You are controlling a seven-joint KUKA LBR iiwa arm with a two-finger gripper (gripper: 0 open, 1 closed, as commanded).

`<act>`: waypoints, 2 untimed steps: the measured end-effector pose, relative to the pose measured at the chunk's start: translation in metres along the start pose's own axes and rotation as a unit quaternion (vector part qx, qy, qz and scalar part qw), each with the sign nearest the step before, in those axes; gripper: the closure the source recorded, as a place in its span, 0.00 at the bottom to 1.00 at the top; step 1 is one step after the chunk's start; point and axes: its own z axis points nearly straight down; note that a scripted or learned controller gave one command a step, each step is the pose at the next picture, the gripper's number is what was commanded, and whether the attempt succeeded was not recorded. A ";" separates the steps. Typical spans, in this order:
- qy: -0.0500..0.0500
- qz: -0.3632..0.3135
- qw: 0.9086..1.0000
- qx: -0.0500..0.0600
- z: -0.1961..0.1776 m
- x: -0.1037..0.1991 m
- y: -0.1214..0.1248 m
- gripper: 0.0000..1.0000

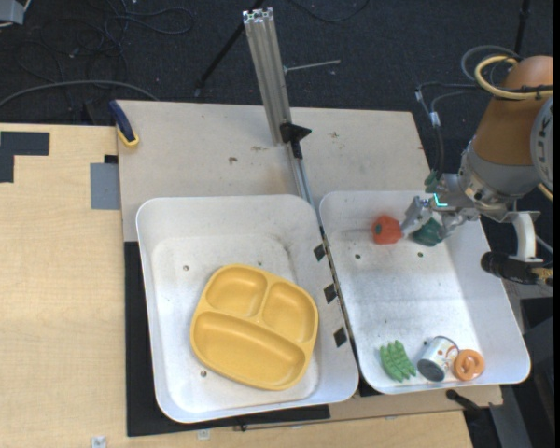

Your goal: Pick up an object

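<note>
My gripper [424,222] is low over the far part of the right bin [406,292], on the grey arm with the orange band that comes in from the right. A small red round object [385,231] lies in the bin just left of the gripper, close to it. A dark teal piece [429,235] sits right at the gripper's tip; I cannot tell whether it is an object or part of the gripper. At the bin's near edge lie a green toy [395,360], a small silver can [435,358] and an orange ring [468,365].
The left bin [168,250] holds a yellow divided plate [254,327]. An upright metal post [269,73] stands behind the bins, with a rod running down between them. A wooden tabletop [47,287] lies to the left.
</note>
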 end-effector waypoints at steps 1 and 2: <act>0.000 0.000 1.000 -0.002 -0.002 0.000 0.001 0.00; 0.000 0.000 1.000 0.000 0.041 0.000 0.002 0.00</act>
